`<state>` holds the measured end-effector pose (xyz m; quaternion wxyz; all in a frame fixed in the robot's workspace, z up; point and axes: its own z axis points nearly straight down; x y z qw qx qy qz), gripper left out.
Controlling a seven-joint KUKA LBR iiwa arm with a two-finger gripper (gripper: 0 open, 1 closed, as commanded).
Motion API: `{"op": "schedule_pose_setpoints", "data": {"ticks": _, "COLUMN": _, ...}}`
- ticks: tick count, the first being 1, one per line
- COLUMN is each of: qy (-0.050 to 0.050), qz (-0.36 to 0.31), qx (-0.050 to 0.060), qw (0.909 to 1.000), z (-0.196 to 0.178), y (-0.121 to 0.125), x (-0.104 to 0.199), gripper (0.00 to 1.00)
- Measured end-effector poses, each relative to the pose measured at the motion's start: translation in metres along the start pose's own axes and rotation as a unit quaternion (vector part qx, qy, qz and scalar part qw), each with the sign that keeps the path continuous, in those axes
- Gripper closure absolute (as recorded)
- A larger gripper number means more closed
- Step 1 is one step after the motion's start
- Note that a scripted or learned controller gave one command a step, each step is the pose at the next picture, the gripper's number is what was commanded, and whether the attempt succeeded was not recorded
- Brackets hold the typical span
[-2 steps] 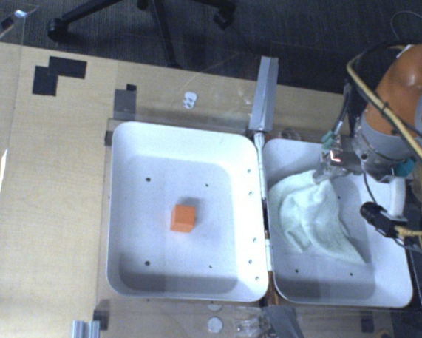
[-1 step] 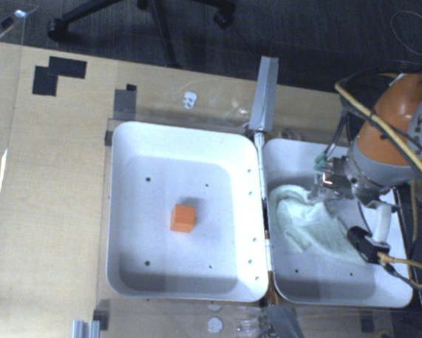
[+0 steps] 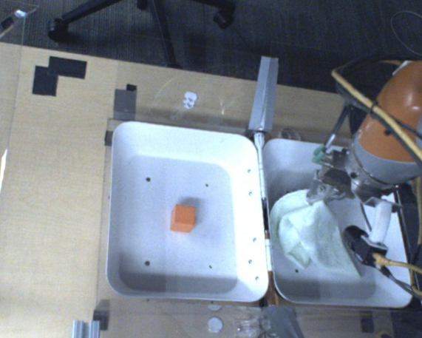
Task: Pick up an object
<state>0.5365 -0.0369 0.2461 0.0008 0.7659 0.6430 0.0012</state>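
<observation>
On the left, the pale wooden surface (image 3: 46,186) carries black tape marks (image 3: 57,74) near its far edge. Next comes the left white bin (image 3: 123,267), with a small orange cube (image 3: 183,218) lying alone near the middle of its floor, well apart from every wall. A grey metal post (image 3: 262,95) stands at the far end of the seam between the two bins. The right white bin (image 3: 289,287) holds a crumpled white cloth or plastic bag (image 3: 310,230), which spreads over much of the bin's floor. The gripper (image 3: 326,189) reaches down at the far edge of that white bundle, apparently touching it; whether its jaws stand wide, narrow or closed on the material cannot be told. Behind it rises the grey arm (image 3: 382,162) with its orange band (image 3: 410,102) and yellow cable (image 3: 393,123).
</observation>
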Motion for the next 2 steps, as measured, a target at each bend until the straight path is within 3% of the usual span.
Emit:
{"op": "schedule_pose_setpoints", "data": {"ticks": 1, "qy": -0.001, "qz": 0.008, "qx": 0.001, "qw": 1.0, "z": 0.054, "y": 0.038, "x": -0.001, "gripper": 1.0}}
{"op": "schedule_pose_setpoints", "data": {"ticks": 2, "qy": 0.0, "qz": -0.044, "qx": 0.0, "qw": 0.999, "z": 0.058, "y": 0.045, "x": -0.016, "gripper": 1.0}}
